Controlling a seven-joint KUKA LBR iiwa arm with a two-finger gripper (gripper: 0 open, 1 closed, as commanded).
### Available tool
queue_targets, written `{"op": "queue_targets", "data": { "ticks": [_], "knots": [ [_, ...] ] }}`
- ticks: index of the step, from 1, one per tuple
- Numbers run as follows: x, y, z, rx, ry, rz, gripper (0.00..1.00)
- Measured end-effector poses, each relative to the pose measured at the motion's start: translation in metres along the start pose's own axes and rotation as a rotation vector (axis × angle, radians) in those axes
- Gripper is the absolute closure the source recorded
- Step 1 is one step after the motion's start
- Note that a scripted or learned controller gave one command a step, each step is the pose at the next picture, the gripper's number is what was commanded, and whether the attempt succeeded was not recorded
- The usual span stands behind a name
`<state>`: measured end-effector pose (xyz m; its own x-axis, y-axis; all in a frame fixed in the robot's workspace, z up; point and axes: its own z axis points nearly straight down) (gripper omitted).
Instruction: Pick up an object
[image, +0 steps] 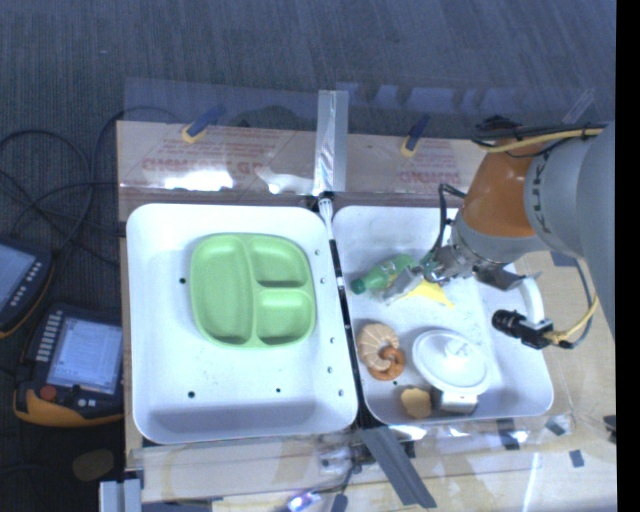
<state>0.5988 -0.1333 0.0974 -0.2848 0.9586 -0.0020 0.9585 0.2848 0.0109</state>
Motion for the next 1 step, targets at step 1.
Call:
{"op": "queue_targets", "data": {
  "ticks": [1],
  "knots": [
    [0.0414, 0.0537, -0.1036, 0.011, 0.0, 0.153, 1.0]
  ]
}}
